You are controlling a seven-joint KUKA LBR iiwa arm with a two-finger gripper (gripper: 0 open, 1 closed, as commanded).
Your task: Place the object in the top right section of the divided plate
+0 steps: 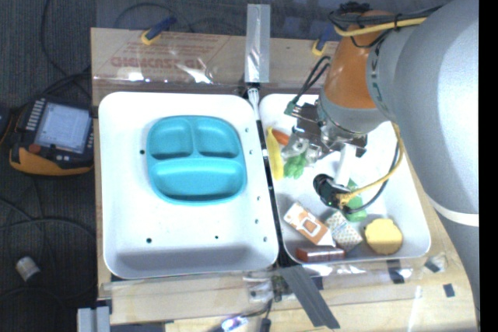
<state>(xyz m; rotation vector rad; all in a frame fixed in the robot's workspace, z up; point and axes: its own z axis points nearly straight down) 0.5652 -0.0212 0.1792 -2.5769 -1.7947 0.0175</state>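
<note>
Gripper (310,145) is hanging low over the upper left part of the right bin (405,190), its tip sitting just above a small green object (294,166); whether the claw is apart, together or clamped on anything cannot be told, since the wrist is hiding it. Nearest item under the tip is that green object, lying just beside an orange piece (278,138) near the bin's left wall, and it is being taken as the likely target, though this is a judgement. It is looking like a small plastic toy: probably light, stiff, somewhat slick, not fragile. A pinch across its narrow middle is looking safest, clear of the orange piece. Blue divided plate (194,157) is sitting in the left bin (124,229), well apart, its top right section (216,138) waiting.
</note>
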